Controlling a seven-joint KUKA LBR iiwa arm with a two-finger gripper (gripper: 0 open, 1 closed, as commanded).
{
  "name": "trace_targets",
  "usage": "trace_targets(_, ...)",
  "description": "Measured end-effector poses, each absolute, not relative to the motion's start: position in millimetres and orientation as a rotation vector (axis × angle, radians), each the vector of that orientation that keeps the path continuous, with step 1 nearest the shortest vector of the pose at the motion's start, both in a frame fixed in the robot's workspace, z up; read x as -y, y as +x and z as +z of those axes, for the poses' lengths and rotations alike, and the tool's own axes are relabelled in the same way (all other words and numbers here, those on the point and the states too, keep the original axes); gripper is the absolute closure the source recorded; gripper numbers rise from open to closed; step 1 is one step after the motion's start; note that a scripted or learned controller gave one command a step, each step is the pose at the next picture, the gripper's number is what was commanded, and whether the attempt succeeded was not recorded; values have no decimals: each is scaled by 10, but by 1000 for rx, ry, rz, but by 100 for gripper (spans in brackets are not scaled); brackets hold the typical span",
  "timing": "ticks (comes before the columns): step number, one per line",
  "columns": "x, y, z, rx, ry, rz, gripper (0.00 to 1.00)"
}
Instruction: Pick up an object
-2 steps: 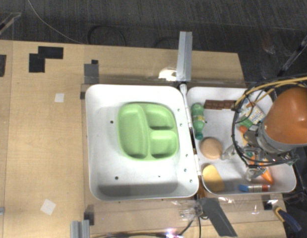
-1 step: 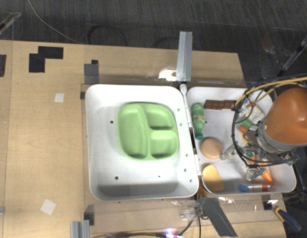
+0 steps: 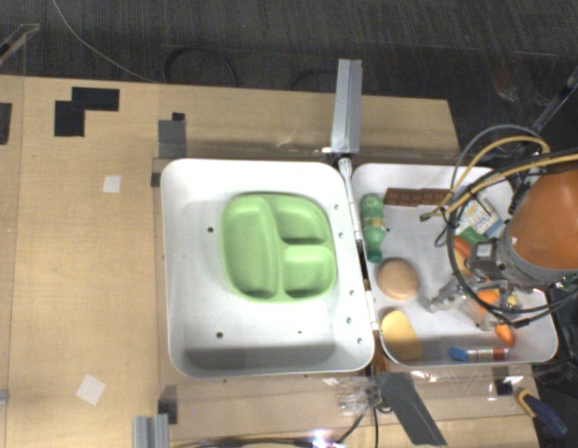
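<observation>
In the right bin lie a green bottle by the left wall, a brown bar at the back, a tan round bun in the middle and a yellow piece at the front left corner. A marker with a blue and an orange end lies along the front wall. My gripper hangs low over the bin's right half, just right of the bun, wrapped in cables. Small orange items lie partly hidden under it. The arm's orange band covers the bin's right side.
The left bin holds a green divided plate near its middle. A metal post stands behind the wall shared by the two bins. Black marks sit on the wooden bench at the far left.
</observation>
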State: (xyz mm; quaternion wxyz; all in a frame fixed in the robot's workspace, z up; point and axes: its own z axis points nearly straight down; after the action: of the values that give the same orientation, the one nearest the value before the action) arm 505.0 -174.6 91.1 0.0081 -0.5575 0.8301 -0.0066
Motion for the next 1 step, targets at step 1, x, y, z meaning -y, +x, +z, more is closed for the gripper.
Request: trace_targets(1, 1821, 4937, 911, -2265, -2154, -21, 0)
